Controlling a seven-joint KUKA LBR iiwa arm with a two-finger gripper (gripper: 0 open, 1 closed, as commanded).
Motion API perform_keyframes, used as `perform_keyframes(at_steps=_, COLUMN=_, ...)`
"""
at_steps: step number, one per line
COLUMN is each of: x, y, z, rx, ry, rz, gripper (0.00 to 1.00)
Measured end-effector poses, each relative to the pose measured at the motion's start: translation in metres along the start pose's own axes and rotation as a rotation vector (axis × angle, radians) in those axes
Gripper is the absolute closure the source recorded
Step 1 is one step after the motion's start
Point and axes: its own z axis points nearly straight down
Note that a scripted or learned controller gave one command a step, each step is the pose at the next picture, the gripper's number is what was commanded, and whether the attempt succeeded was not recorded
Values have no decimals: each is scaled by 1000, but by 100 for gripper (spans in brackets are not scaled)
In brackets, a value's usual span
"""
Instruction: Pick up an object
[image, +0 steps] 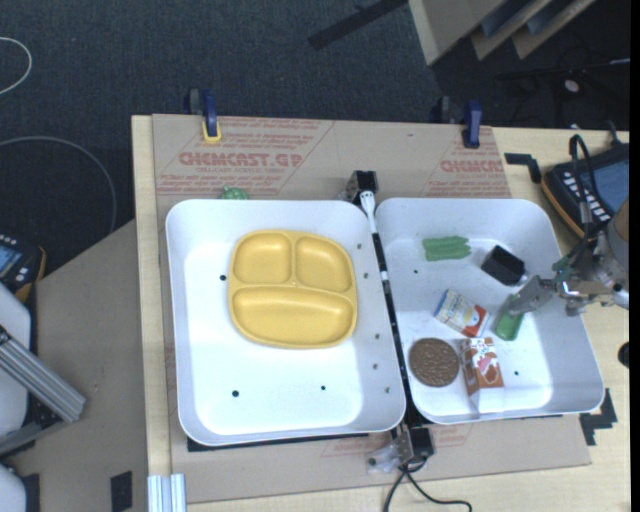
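The right bin (575, 390) holds several small items. A green bar (445, 248) lies at the back, with a black block (502, 265) beside it. A small white and orange carton (459, 312) sits in the middle. In front are a brown round disc (434, 361) and a red and white packet (482, 367). A small green piece (508, 325) lies right of the carton. My gripper (527, 296) reaches in low from the right, its tip just above and touching or nearly touching the green piece. Whether it grips that piece is unclear.
The left bin (200, 380) holds a yellow divided plate (293, 288). A black divider strip (378, 262) runs between the bins. Cables and a dark device (590, 185) sit by the bench's right edge. Blue clamps (209, 108) hold the board at the back.
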Motion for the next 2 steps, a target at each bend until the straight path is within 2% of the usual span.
perform_keyframes(at_steps=1, x=11, y=57, z=109, rx=-3, ry=2, rz=-3, gripper=0)
perform_keyframes(at_steps=2, x=16, y=166, z=88, rx=13, ry=0, rz=-2, gripper=0)
